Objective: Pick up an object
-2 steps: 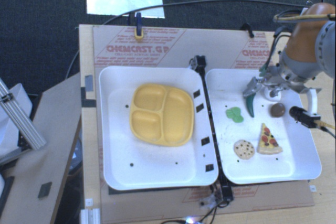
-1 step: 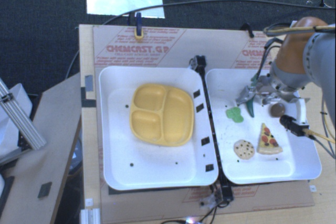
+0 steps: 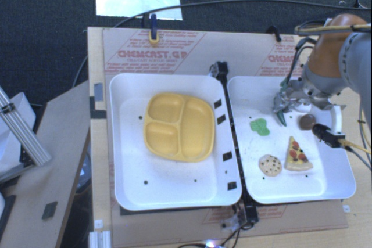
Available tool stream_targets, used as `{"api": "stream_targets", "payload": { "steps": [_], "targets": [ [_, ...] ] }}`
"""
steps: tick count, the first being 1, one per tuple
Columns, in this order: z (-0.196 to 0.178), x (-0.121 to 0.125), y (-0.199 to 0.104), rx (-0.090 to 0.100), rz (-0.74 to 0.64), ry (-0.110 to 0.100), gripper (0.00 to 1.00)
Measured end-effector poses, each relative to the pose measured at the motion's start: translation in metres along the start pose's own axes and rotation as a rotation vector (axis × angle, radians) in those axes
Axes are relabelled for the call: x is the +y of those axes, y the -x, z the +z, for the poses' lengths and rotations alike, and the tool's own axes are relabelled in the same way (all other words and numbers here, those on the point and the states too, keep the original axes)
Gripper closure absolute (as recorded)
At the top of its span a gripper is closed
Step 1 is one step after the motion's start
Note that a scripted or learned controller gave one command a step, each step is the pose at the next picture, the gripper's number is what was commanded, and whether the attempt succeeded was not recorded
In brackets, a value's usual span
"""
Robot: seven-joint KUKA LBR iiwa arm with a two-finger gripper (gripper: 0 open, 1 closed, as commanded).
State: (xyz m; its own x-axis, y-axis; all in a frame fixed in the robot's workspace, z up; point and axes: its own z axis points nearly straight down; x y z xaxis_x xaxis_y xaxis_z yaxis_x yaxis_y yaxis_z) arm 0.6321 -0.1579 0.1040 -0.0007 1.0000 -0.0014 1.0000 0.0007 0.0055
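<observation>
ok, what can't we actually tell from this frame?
- Fingers of the gripper: too small and dark in the camera view to tell open from shut, or touching the bin floor.
- Brown object: too small to identify; the arm's cable fitting crowds it.
- Green piece: blurred blob, type unclear.
- Arm: cut off by the right edge.
- Yellow tray compartments: depth unreadable.
</observation>
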Motion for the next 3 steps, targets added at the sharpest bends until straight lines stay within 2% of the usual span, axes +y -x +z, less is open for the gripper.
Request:
{"api": "stream_targets", "payload": {
  "steps": [1, 3],
  "targets": [
    [-0.063, 0.01, 0.0, -0.001, -0.004, 0.003, 1.0],
    [-0.175, 0.007, -0.007, 0.0, -0.005, 0.002, 1.0]
  ]
}}
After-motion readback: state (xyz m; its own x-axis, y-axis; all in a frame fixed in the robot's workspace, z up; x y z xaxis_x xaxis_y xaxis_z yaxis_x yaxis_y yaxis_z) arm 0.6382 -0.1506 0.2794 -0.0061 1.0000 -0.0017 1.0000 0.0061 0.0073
